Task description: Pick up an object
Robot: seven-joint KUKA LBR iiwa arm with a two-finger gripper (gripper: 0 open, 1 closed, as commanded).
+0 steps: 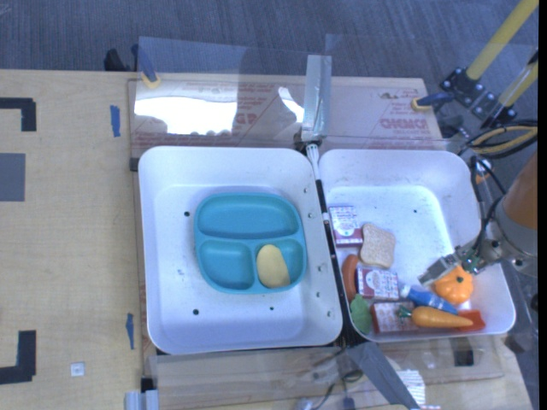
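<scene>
I see a small round orange toy fruit (454,287) at the lower right of the frame, inside the right shallow white bin (402,173). The gripper (451,267) sits just above and left of it, touching or nearly so; I cannot tell how its fingers stand. Just below the fruit lie an orange plastic carrot (441,318) and a blue piece (423,298), and to the left a slice of toy bread (377,246) and small red-and-white cartons (344,220). The left white bin (162,229) holds a teal divided plate (214,246) with a pale yellow oval lump (273,266) in its lower right compartment. Both bins rest on a light wooden bench (60,254) marked with black shapes and blue tape; grey carpet (256,7) fills the top of the frame.
</scene>
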